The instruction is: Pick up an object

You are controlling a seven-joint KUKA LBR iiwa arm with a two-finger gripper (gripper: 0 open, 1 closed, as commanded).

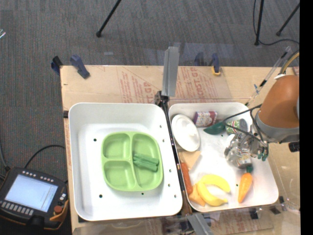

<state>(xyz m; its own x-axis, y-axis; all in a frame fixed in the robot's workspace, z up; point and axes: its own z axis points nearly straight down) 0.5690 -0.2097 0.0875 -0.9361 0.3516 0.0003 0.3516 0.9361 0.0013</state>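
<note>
While hanging low in the right white bin (217, 207), keep the gripper (241, 154) — finger spread unreadable — plumb above the small orange toy carrot (245, 186) just nearer, then descend.

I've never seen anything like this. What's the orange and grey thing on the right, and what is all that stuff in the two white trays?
This is one picture, taken by a camera fixed above a bench and looking down at a slant. The orange and grey shape is a robot arm reaching in from the right; its gripper hangs low over the right bin. From here I cannot tell whether it holds anything. That bin holds toy food and dishes: a white plate, a banana, a carrot, a small can and a teal spoon. The left bin holds a green divided tray with a green bean pod lying on it.
</note>
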